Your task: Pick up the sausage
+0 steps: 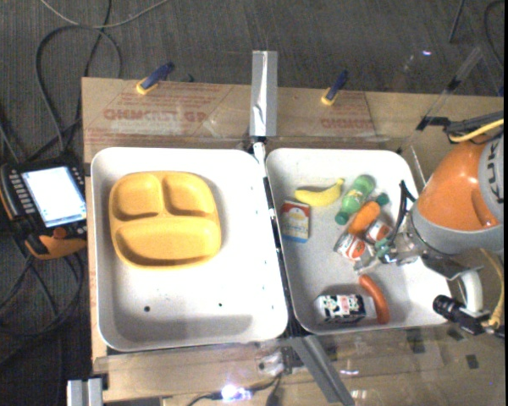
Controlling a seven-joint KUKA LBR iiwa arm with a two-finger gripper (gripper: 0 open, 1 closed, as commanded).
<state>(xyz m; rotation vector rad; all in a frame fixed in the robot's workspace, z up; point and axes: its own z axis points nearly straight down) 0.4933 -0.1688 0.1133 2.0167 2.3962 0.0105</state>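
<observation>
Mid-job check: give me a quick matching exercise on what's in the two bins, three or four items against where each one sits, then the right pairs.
Things:
1. sausage
2. banana
3. yellow tray
4. green bottle

Places:
A. left bin
B. right bin, near front edge, beside a dark packet
C. right bin, rear, just left of the green bottle
D. right bin, rear, next to the carrot

Pairs: 1-B, 2-C, 3-A, 4-D

A yellow divided tray [165,218] sits in the left bin [127,328]; a banana [319,194], green bottle [356,196] and carrot [365,216] lie in the right bin [309,299].
</observation>
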